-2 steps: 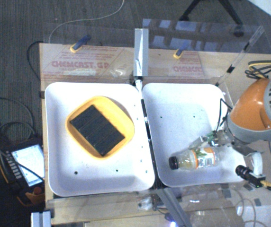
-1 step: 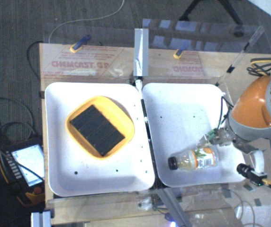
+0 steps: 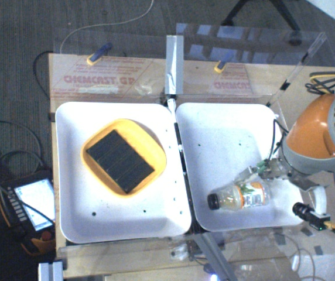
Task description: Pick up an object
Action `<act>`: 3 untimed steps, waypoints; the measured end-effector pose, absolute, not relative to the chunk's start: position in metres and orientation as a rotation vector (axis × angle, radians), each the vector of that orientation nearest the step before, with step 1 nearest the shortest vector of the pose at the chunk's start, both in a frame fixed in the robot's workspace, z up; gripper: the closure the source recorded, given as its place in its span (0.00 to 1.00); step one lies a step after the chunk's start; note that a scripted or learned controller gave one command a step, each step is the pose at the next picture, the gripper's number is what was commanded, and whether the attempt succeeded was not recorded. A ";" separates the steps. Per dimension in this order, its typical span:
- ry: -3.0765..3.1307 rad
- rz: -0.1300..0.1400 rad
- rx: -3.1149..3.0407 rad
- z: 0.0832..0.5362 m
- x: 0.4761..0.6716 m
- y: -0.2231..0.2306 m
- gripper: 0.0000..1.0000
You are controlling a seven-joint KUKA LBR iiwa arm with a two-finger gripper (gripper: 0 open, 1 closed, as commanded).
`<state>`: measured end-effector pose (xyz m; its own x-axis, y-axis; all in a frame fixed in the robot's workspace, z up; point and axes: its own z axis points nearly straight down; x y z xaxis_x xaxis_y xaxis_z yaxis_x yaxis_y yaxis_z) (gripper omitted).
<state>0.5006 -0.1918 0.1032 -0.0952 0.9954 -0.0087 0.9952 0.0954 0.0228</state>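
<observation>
1. Camera view, bottom of the frame first: the front rims of the two white bins sit side by side, the left bin [image 3: 74,215] and the right bin [image 3: 226,133], their inner walls touching along the centre line.
2. Near the front of the right bin, a small bottle [image 3: 239,196] lies on its side, black cap pointing toward the frame's left, amber liquid inside and a printed label round its body.
3. Just right of the bottle's base, the gripper [image 3: 269,170] is down at the bin floor by the right wall; whether it is open or closed cannot be told, since the wrist hides it. The bottle is not seen between its parts.
4. Above it at the right edge of the frame, the arm [image 3: 314,136] shows its orange band, with the grey body cut off by the frame.
5. In the left bin's middle rests a yellow dish [image 3: 150,142] carrying a dark ridged pad [image 3: 120,160].
6. Farthest, at the upper frame, clear sheets [image 3: 115,75] stand behind the bins.
</observation>
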 end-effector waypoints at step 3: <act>2.288 0.007 2.124 0.092 0.489 -0.178 0.00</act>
<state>0.4886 -0.1784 0.0924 -0.0741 0.9972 -0.0111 0.9971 0.0743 0.0166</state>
